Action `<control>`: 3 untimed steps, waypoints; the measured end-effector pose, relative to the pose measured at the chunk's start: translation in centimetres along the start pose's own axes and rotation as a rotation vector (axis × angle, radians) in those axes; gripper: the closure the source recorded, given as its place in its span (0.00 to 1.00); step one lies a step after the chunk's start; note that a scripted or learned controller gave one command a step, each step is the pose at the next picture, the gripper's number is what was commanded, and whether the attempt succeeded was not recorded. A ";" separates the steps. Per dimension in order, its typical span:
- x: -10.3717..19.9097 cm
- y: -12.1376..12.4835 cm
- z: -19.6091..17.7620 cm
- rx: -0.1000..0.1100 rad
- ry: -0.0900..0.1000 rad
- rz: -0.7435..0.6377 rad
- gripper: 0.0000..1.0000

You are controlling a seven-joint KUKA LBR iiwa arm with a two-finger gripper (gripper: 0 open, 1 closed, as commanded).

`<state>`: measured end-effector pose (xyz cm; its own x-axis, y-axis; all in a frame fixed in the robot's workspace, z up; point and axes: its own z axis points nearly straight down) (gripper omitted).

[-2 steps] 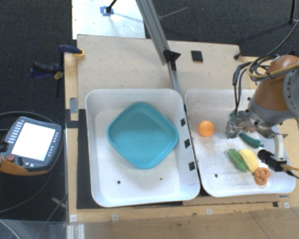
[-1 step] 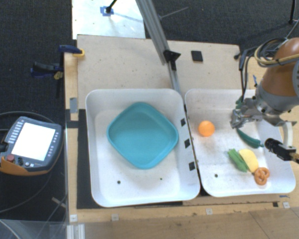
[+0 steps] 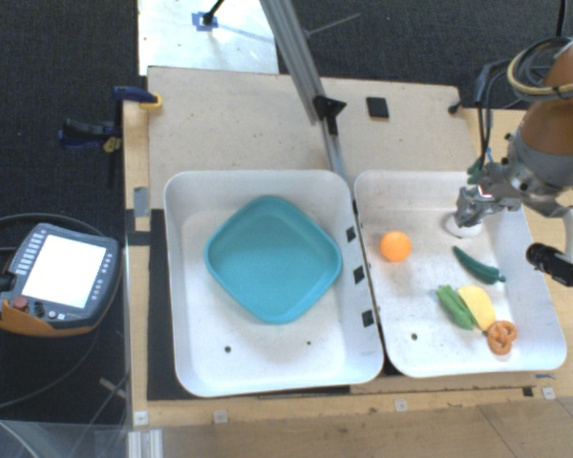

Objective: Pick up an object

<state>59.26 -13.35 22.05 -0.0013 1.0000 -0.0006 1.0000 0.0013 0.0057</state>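
The right bin [image 3: 401,351] holds an orange ball [image 3: 395,246], a dark green pepper-like piece [image 3: 477,264], a green pod [image 3: 455,306], a yellow piece [image 3: 477,304] and an orange pretzel [image 3: 501,336]. My gripper [image 3: 463,218] hangs low over the bin's far right part, up and right of the ball and just above the dark green piece. Nothing shows between its tips.
The left bin [image 3: 196,351] carries a teal square plate [image 3: 273,258]. A slanted metal pole [image 3: 301,55] crosses the bench behind the bins. A pendant [image 3: 53,280] lies on the floor at left. The arm's body [image 3: 554,132] fills the right edge.
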 end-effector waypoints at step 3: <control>9.5 -2.0 -3.8 0.006 0.002 -0.003 1.00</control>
<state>57.20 -3.81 25.82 -0.0041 1.0000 0.0009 1.0000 0.0041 -0.0005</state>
